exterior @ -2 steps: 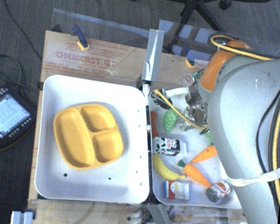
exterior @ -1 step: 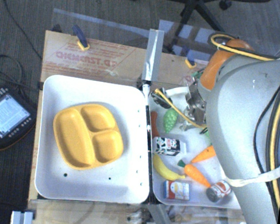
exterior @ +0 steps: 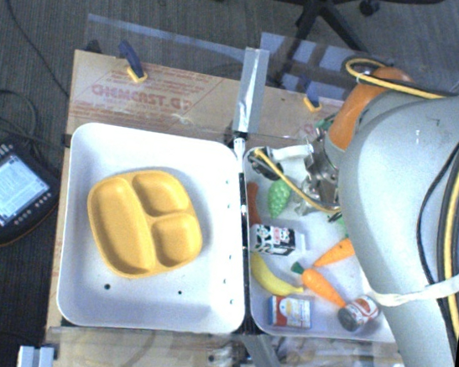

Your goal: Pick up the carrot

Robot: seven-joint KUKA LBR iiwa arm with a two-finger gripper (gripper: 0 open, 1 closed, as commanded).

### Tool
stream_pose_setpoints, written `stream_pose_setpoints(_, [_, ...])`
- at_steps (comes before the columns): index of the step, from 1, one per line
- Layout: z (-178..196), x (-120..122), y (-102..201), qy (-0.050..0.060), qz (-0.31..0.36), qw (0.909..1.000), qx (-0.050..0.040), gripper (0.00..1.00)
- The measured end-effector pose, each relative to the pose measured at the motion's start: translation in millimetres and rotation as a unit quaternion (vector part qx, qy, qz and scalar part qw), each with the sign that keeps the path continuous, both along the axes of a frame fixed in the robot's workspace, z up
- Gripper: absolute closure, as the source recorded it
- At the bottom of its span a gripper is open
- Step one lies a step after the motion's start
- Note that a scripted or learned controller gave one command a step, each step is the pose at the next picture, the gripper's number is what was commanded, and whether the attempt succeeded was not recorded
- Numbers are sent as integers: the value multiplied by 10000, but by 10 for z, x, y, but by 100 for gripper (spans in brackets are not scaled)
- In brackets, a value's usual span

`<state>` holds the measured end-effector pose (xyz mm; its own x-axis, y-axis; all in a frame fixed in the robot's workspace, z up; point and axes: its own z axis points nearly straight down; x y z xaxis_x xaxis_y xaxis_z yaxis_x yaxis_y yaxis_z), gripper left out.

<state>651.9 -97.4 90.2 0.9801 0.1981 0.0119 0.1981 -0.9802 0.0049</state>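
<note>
In the right bin, upper part: the gripper (exterior: 321,183) hangs over the bin's far end, wrapped in yellow cable; whether the jaws are apart or together cannot be told.
Arm: the grey arm (exterior: 413,204) with its orange band covers the bin's right side.
Carrot: the carrot (exterior: 322,287) is orange with a small green stub at its left end; it lies tilted on the floor of the right bin, near the front, apart from the jaws.
Second orange piece: another carrot-like piece (exterior: 336,252) lies just above it, partly under the arm.
Right bin: the right bin (exterior: 255,313) also holds a green leafy item (exterior: 278,197), a black-and-white carton (exterior: 273,239), a yellow banana (exterior: 273,280), a small red-and-white box (exterior: 290,312) and a can (exterior: 359,314).
Left bin: the left bin (exterior: 80,285) holds a yellow divided tray (exterior: 145,222) with three compartments.
Worktop: a brown board (exterior: 156,100) lies behind the bins.
</note>
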Motion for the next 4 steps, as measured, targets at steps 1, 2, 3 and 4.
stream_pose_setpoints(1, [-6,101,-7,37,11,10000,19,100])
stream_pose_setpoints(2, [0,-16,-11,8,11,10000,-11,100])
stream_pose_setpoints(3, [-6,79,-7,37,10,10000,8,100])
stream_pose_setpoints(4, [-7,124,4,36,1,10000,10,100])
